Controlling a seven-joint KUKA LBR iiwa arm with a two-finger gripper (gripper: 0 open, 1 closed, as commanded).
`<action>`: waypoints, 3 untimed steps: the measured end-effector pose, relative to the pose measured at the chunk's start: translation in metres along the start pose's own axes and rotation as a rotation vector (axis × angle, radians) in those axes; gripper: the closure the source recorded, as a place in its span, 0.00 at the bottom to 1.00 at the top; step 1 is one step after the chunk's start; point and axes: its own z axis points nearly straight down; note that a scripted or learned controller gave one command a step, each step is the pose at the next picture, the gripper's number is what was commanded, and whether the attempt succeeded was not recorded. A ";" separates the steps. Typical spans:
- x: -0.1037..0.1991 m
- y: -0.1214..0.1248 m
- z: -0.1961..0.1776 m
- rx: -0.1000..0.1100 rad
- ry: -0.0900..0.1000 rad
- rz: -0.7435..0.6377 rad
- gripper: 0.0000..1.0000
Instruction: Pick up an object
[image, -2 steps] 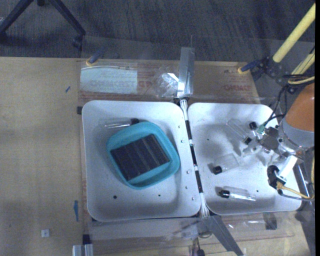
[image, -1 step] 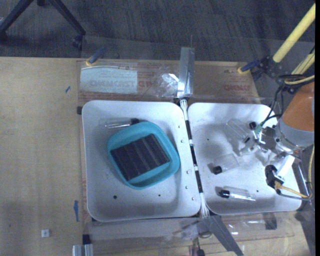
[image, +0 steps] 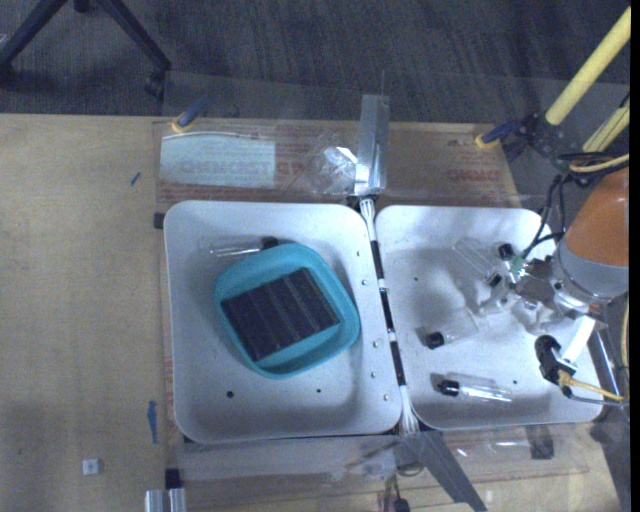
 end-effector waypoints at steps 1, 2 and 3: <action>0.028 -0.047 0.002 -0.011 -0.011 -0.032 0.00; 0.079 0.022 0.003 -0.012 -0.012 -0.008 0.00; 0.053 0.061 0.002 -0.003 0.002 0.047 0.00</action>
